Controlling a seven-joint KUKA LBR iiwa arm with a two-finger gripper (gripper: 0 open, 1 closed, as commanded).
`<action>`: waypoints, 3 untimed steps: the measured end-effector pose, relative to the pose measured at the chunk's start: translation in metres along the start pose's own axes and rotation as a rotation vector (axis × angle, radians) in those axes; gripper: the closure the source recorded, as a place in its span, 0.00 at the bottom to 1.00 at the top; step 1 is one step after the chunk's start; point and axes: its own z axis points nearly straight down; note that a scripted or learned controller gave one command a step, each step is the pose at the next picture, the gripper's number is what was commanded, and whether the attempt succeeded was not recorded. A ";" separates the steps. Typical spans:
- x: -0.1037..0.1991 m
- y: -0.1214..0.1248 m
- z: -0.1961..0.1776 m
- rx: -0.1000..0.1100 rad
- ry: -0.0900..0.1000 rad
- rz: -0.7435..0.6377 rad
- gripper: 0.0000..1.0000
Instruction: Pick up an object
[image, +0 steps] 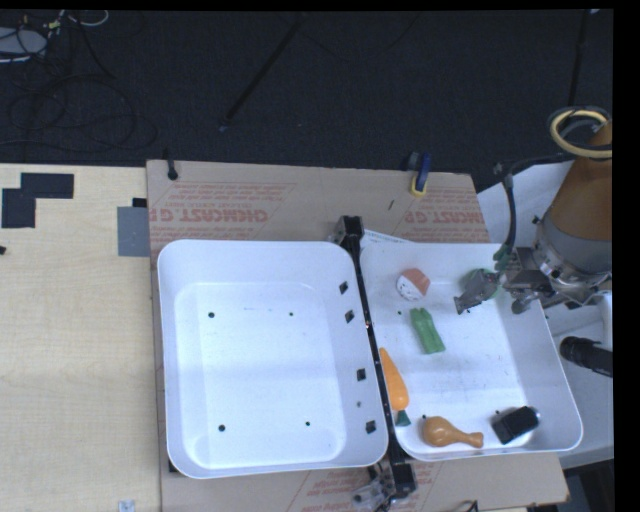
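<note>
view: camera view, one fixed look down on both bins
arm: grey body with orange band (585, 195) at the right edge, reaching in over the right bin (560, 385)
gripper (478, 290): hangs over the far right part of the right bin, near its right wall; open or closed, cannot tell, too dark and small
held: nothing seen in the gripper
candidates: green block (427, 330) mid bin, nearest to the gripper, lying at a slant; red-and-white ball-like toy (411, 285) far left of the bin; orange carrot-like piece (394, 382) along the left wall; tan gourd-shaped toy (448, 432) near edge; black object (515, 424) near right corner
spacing: all five lie apart from each other
left bin (255, 355): holds no objects
step: judged as approach, pick not yet made
next move: judged, choose one target, likely the green block or the ball-like toy, centre over it, match the wrist to the block's slant, then descend and close
</note>
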 end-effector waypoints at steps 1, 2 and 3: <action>-0.005 0.061 0.143 0.007 0.001 -0.004 0.00; -0.006 0.062 0.125 0.000 0.000 -0.002 1.00; -0.007 0.062 0.125 0.000 0.000 -0.001 0.00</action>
